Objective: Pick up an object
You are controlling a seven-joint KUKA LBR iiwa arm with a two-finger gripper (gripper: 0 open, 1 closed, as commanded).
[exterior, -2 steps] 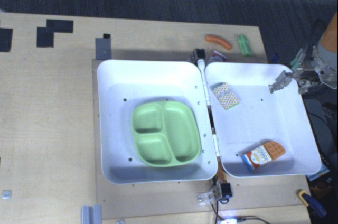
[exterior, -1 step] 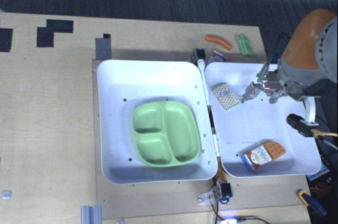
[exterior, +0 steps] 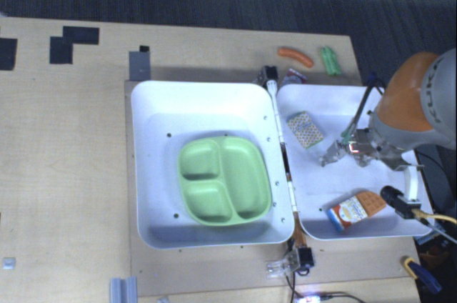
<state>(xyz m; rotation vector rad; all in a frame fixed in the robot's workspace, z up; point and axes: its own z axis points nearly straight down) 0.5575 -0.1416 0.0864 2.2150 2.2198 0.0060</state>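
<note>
In the right bin (exterior: 314,223) lie two objects. A small packet with a dotted pattern (exterior: 305,129) rests near the bin's back left. A snack packet in orange, white and blue (exterior: 353,209) lies near the front wall. My gripper (exterior: 345,157) hovers over the bare bin floor between them, to the right of the dotted packet and behind the snack packet. Its fingers are spread open and hold nothing. The grey arm with its orange band (exterior: 404,100) reaches in from the right.
The left bin (exterior: 150,151) holds a green divided plate (exterior: 224,179). Behind the right bin, on the bench, lie an orange sausage-shaped toy (exterior: 295,56) and a green object (exterior: 329,60). Cables and clips sit at the bins' front edge (exterior: 296,262).
</note>
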